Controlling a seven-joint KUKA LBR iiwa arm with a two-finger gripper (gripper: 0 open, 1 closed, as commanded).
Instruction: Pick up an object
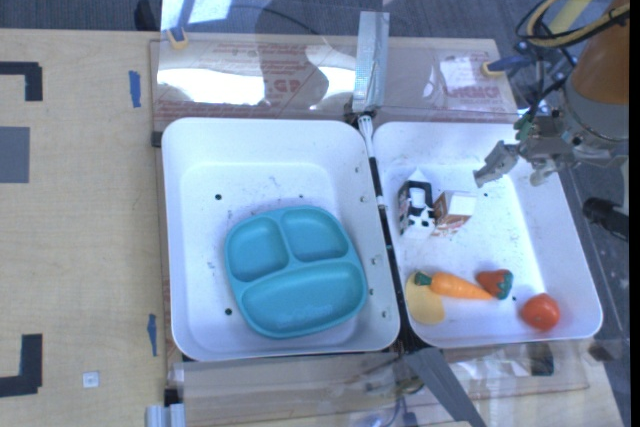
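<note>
Claw hovers over the right bin, prongs spread and empty, toy cow and carrot lying loose below for an easy pick.

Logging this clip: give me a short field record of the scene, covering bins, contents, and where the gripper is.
left bin: holds a blue divided plate
right bin: black-and-white cow toy, carrot, yellow piece, red strawberry, tomato
gripper: above the right bin's far right part, fingers spread, nothing between them
arm: enters from the right
task state: no object picked up yet
</note>
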